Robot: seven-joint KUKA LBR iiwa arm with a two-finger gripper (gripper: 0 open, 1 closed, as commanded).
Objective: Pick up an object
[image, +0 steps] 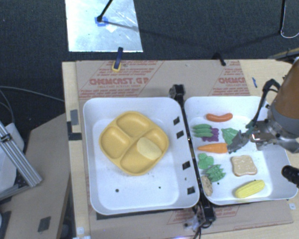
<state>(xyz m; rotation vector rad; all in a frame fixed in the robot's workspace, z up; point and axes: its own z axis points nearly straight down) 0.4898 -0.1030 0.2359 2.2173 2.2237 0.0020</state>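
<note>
Dark carpet is surrounding the bench [152, 74], which is carrying printed cardboard sheeting and two shallow white bins side by side.

Left bin [101, 194]: holding one yellow divided plate [133, 142], sitting near the middle, with a pale yellow piece lying in its right compartment.

Right bin [277, 177]: holding the toy foods, spread out loosely so that most are lying apart from one another. Listed: a sausage [219, 117] near the far wall; purple grapes [208, 133] just beside green beans; a leafy green piece [230, 135]; a carrot [213, 148] lying crosswise; two more green vegetables below it; a bread slice [243, 165]; a corn cob [249, 188] near the front wall; a small speckled piece by the dividing wall.

Arm: reaching in from the right over the right bin. Claw [239, 143] is hovering low just beside the leafy green piece and the carrot's tip. Whether the claw is wide or narrow cannot be told from this slant, and nothing is visibly sitting between its tips.

Judgement: the pick is not yet made; the leafy piece or the carrot is the likeliest target, both lying nearest.
</note>
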